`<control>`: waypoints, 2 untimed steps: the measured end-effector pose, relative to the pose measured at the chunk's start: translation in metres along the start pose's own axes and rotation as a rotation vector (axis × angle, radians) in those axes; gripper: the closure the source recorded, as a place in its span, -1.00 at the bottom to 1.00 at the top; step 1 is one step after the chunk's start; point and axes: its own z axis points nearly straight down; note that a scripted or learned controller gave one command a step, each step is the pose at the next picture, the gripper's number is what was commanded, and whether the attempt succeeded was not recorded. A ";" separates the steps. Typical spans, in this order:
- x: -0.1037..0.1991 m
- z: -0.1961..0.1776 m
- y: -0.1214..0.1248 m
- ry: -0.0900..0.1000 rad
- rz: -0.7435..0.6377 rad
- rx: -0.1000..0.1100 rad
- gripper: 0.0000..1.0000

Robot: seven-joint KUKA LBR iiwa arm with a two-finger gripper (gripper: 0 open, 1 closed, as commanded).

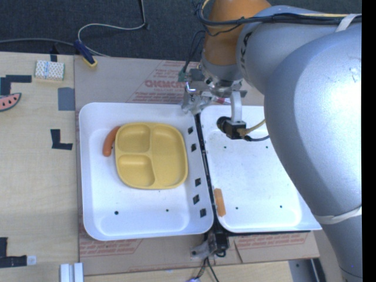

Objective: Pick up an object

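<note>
Lying against the right bin's (258,219) left wall, the orange stick (219,202) sits well below the fingers (194,101) (open or closed, I cannot tell).

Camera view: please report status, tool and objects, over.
Tool above bins' divider, grip unclear. Yellow divided plastic plate, orange sausage-shaped toy in left bin. Small orange piece right bin.

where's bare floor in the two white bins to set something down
Left white bin: a bare strip along the near wall, in front of the yellow divided plastic plate. Crowded around the plate and the orange sausage-shaped piece at its left.
Right white bin: bare middle floor between the small orange piece and the gripper at the back.
</note>
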 end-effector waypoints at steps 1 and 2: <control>0.000 -0.009 0.000 0.000 -0.001 0.001 1.00; 0.000 -0.019 0.000 -0.001 -0.002 0.002 1.00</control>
